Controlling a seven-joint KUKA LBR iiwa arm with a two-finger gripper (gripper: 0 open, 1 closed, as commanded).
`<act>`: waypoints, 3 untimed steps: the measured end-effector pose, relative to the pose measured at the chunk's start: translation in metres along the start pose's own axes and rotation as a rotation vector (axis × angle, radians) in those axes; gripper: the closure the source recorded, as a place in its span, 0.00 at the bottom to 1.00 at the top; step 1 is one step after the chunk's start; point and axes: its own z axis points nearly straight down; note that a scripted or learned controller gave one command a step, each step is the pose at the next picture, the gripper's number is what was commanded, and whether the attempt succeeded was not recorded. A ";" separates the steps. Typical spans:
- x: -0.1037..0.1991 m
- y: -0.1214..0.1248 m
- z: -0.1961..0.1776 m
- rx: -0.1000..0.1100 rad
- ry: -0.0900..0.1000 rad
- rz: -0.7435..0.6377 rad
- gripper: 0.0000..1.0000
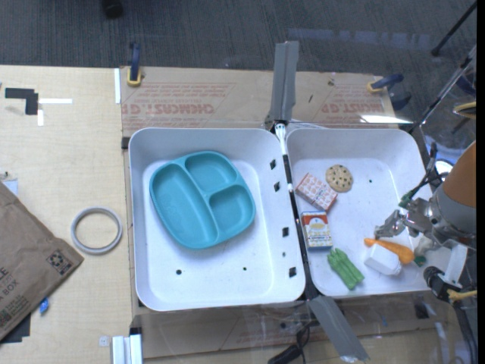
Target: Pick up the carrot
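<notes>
On the bench's right-hand white bin (356,146), the carrot (391,248) lies near the right wall, long axis roughly left-right, touching a white block (383,262) — the gripper (399,222) hangs just above it; whether open, I cannot tell.

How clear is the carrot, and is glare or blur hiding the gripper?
Camera view: light is even, with no glare in the bins; the carrot is small but distinct, touching a white block; the gripper looks soft and cluttered, its fingers hard to resolve.
</notes>
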 end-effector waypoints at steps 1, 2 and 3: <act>-0.002 0.001 -0.009 -0.002 -0.006 0.003 1.00; 0.000 0.000 -0.008 0.001 -0.002 0.001 0.00; 0.006 -0.007 0.001 -0.006 -0.012 0.595 0.00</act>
